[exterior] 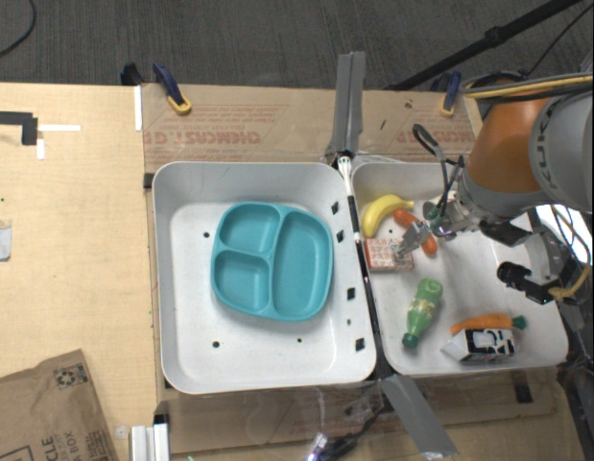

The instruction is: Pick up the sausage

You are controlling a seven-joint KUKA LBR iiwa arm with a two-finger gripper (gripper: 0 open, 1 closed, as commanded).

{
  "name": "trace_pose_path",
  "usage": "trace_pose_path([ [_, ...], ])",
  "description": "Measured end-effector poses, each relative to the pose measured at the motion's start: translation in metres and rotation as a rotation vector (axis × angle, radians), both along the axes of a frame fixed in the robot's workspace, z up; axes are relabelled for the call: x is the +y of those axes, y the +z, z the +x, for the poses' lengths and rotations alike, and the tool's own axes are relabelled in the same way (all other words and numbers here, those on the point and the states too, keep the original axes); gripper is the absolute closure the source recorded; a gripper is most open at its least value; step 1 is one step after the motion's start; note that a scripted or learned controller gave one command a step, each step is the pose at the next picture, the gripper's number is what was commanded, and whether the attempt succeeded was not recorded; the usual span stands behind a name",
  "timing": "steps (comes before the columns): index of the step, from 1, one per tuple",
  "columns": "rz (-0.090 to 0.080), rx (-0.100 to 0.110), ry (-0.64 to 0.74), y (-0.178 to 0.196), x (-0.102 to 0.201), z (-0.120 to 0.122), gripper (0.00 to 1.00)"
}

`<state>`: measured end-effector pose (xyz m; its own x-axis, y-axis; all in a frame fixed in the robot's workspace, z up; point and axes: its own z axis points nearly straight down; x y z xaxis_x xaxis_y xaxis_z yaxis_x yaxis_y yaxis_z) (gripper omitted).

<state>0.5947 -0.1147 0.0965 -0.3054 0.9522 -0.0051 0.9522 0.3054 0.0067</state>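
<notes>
The sausage, a short orange-red piece, lies in the right bin just right of the yellow banana. My gripper is down over the sausage's middle and hides it. One end of the sausage shows toward the banana and the other toward the bin's centre. The sausage still seems to rest on the bin floor. The grey arm with its orange band reaches in from the right.
A small pink box sits right beside the gripper's tip. A green bottle, a carrot and a small carton lie in the front half of the right bin. A teal divided plate sits in the left bin.
</notes>
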Motion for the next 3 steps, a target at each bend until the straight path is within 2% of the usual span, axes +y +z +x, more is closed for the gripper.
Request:
trace_pose_path([
  [1,0.0,-0.007,-0.005,0.012,-0.001,0.002,1.0],
  [2,0.001,0.007,0.091,0.145,0.038,-0.013,1.0],
  [3,0.001,0.008,0.091,0.145,0.038,-0.014,0.0],
])
